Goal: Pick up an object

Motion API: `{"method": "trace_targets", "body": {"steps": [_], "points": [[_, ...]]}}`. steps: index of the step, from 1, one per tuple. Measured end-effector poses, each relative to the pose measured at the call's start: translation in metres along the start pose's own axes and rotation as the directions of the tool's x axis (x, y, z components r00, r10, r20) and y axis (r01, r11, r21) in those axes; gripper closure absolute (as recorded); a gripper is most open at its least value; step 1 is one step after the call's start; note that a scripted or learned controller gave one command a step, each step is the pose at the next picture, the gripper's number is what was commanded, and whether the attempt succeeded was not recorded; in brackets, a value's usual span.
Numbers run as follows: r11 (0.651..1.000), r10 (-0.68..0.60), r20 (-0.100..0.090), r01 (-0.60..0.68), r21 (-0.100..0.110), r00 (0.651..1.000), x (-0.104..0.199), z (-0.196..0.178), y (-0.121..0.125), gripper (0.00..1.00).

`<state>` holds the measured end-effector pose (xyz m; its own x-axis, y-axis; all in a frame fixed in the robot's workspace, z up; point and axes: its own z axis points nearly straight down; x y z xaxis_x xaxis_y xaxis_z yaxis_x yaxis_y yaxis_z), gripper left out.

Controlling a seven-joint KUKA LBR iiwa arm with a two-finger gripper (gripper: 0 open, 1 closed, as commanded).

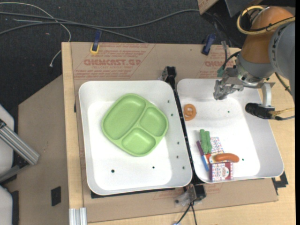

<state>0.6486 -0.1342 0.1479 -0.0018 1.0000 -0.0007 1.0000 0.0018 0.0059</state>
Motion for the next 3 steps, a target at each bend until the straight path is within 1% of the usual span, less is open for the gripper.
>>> {"method": "trace_targets", "body": {"steps": [1,2,3], "points": [[1.0,0.0,0.001,0.0,-0.002,1.0,0.004,-0.063,0.006,1.0],[1.0,0.001,0.0,-0.001,0.002,1.0,0.005,-0.089,0.008,1.0],[1.0,-0.003,-0.003,0.003,0.008,1.0,0.054,-0.096,-0.01,1.0]]}}
